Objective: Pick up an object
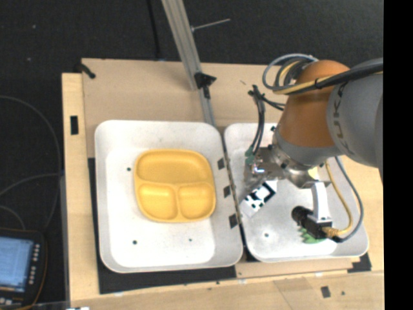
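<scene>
- Bench [129, 89]: pale board with two white bins side by side.
- Left bin [113, 173]: holds one yellow divided plate [174, 185], lying flat near the bin's middle. It has one long compartment at the back and two smaller ones at the front.
- Plate is well apart from the gripper and nothing touches it.
- Right bin [277, 245]: arm [310, 121] hangs over it, grey body with an orange band, covering much of the bin floor.
- Gripper [256, 171]: low over the right bin's left side, close to the wall between the bins.
- Claw state: cannot tell, as the wrist blocks the tip from above.
- Black-and-white piece [259, 196]: in the right bin, just beside the gripper on its front side. Unclear whether it touches the gripper, and nothing is seen held.
- Metal rail [184, 37]: slants from the top edge down to the bench, behind the gap between the bins.
- Small screen [18, 263]: off the bench at lower left, lit blue.
</scene>
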